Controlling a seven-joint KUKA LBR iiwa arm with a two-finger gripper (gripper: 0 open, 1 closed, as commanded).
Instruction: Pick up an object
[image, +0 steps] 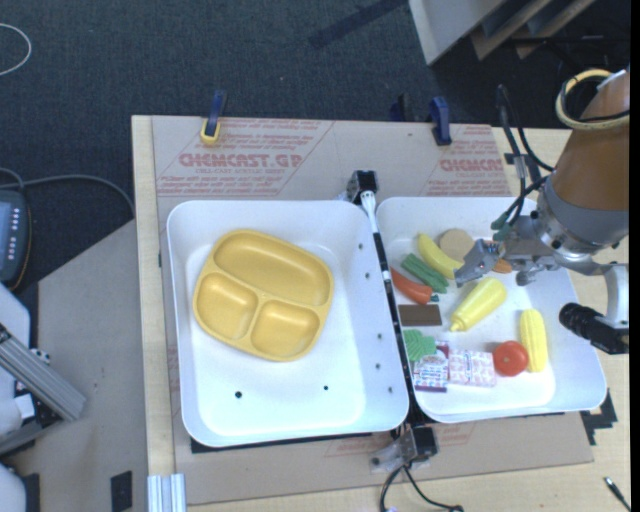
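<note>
We are looking down on a bench where the grey arm with its orange band (598, 150) is reaching in from the right and hanging over the right-hand white bin (570, 395). The gripper (492, 258) is sitting low above the bin's upper middle, its metal fingers (474, 266) pointing left toward the divider; we cannot tell whether they are spread or pressed together, and we are seeing nothing clearly between them.

Just below the gripper a yellow squeeze bottle (478, 303) is lying tilted, its cap end lower left. Just left of the gripper a yellow banana (436, 255) is lying beside a green piece (423, 274), with a tan round item (457, 241) right above them, close to the fingers. Further left and lower, an orange carrot (411, 287) is resting near the divider, with a brown block (419, 315) under it. Well below the gripper we are seeing a green leafy piece (420, 346), a small printed packet (453, 369), a red tomato (510, 358) and, to the tomato's right, a yellow corn cob (533, 338).

Far to the gripper's left, the left-hand white bin (300, 410) is holding a yellow divided plate (262, 294), lying flat.
</note>
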